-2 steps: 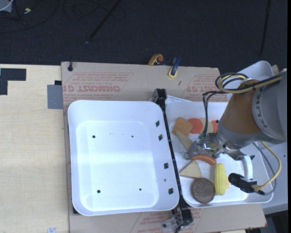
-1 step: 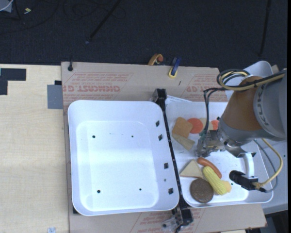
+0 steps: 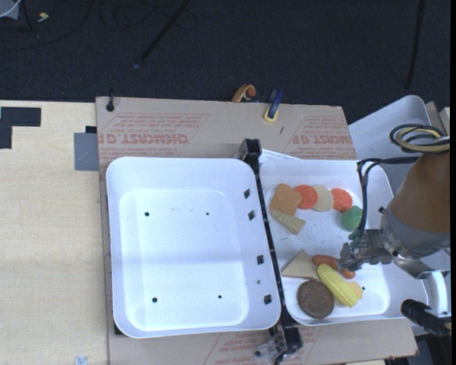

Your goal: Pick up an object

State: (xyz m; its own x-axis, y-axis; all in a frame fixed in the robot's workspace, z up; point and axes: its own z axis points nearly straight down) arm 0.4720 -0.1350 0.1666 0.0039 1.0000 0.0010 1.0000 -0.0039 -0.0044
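The corn cob point(image 3: 339, 285) is seen lying in the right bin point(image 3: 327, 185), its long axis running from upper left to lower right, beside a brown round cookie point(image 3: 316, 299) and a red sausage point(image 3: 334, 265). The gripper point(image 3: 355, 255) is placed just above the cob; whether it is apart or together cannot be told. The bins are set on cardboard point(image 3: 175, 131) printed with mirrored red lettering, laid on a pale wooden tabletop point(image 3: 38, 242).

Dark floor point(image 3: 213, 36) (cables strewn); pale wooden bench point(image 3: 38, 242), cardboard sheet point(image 3: 213, 128).
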